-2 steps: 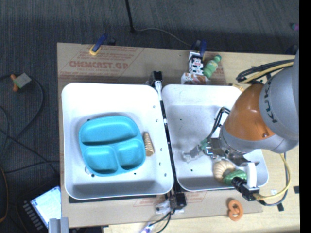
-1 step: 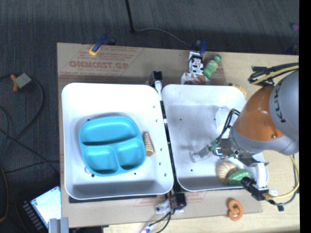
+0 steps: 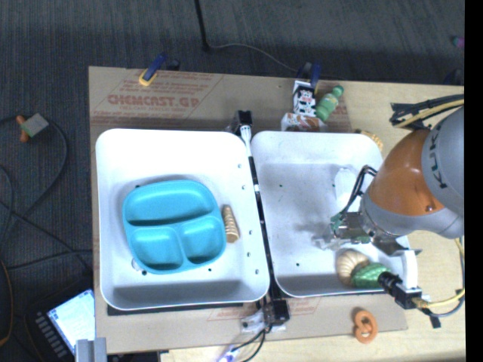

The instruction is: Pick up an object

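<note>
The arm's orange band and grey wrist hang over the right edge of the right bin (image 3: pixel 302 172). My gripper (image 3: pixel 343 231) reaches down to the bin floor near its lower right. Just below the gripper lie a tan, shell-like object (image 3: pixel 350 262) and a green object (image 3: pixel 367 275), close against the bin's front wall. In the left bin (image 3: pixel 113 164) rests a blue divided plate (image 3: pixel 173 225), with a small tan ridged piece (image 3: pixel 229 223) beside its right edge.
Behind the right bin stand a small printed box (image 3: pixel 303 100) and a green toy (image 3: pixel 327 104). An orange ring (image 3: pixel 364 324) lies on the bench in front of the right bin. Blue clamps (image 3: pixel 153 68) hold the board's back edge.
</note>
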### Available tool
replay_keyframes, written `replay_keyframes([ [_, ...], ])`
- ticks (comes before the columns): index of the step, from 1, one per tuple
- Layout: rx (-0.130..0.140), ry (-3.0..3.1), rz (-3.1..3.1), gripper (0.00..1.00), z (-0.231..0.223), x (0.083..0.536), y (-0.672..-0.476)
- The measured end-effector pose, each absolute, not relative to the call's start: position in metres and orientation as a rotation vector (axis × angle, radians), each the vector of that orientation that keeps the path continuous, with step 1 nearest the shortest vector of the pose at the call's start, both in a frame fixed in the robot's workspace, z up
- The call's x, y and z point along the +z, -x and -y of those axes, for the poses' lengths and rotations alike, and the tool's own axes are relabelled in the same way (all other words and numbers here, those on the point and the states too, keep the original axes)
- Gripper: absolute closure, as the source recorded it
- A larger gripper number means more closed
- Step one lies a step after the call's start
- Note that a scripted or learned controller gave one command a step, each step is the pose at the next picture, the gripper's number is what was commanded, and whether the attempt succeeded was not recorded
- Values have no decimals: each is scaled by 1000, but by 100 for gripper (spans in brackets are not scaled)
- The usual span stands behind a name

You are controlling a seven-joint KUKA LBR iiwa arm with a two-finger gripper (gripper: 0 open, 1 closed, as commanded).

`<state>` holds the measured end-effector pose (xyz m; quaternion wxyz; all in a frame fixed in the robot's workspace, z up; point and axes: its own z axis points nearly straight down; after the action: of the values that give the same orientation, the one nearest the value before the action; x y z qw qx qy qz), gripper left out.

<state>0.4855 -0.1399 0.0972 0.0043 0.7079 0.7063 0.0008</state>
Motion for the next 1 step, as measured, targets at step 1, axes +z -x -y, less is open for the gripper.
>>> replay_keyframes([
  [1, 0, -2220, -2220, 100, 104, 255, -484],
])
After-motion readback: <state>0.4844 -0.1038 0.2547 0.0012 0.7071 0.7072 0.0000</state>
